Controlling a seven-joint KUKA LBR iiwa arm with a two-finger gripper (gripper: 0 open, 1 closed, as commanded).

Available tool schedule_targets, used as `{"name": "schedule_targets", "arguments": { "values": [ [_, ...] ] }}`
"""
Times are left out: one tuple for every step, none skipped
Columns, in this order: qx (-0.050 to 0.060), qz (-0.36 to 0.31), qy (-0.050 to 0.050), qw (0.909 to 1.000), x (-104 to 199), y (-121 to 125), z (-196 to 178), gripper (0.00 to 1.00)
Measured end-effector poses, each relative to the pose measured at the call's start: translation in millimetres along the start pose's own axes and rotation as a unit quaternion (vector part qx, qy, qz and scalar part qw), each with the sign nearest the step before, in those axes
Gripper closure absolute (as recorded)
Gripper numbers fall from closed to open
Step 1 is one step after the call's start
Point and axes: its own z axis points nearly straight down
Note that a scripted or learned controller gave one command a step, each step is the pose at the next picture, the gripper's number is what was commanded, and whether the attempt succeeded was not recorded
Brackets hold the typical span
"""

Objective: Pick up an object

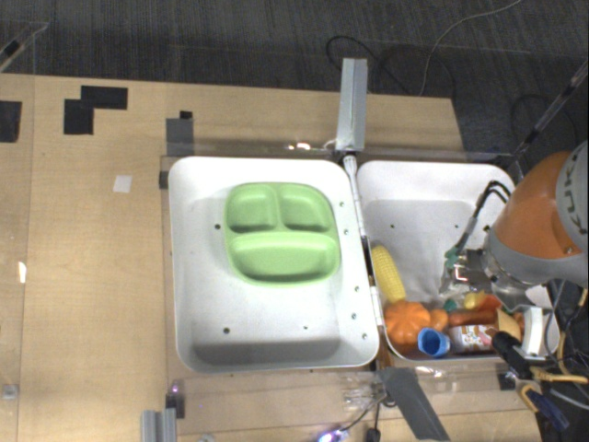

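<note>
The task names no one object; the candidates lie heaped in the near end of the right bin point(414, 201). The corn point(387, 274) is the clearest: a yellow cob lying flat against the bin's left wall, its long axis running from the far end of the bin toward the near end, tilted slightly so the near tip leans rightward toward the pumpkin. Its far tip points up the view, along the divider between the two bins.

The orange pumpkin point(408, 321) sits just at the corn's near end, touching or nearly touching it. A blue cup point(433, 343) lies on its side just beside the pumpkin, at the bin's near wall, its open mouth facing the camera. Right of the cup lies a bottle point(472, 336) with a red and white label, long axis running left to right along the near wall; which end is its cap is hard to tell.

The gripper point(457, 279) hangs over the right part of this heap, above the bottle, right of the corn and apart from it. Whether its fingers are open or closed cannot be told; they are small and dark against the clutter, and no object can be seen between them. The arm point(548, 215), orange band uppermost, enters from the right.

The left bin point(198, 247) holds a green tray point(281, 231) with three compartments, lying flat near the middle.
</note>
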Motion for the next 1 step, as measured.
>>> {"name": "schedule_targets", "arguments": {
  "values": [
    [-0.001,-0.141,0.0,0.99,48.1,11.3,-85.1,1.0]
  ]
}}
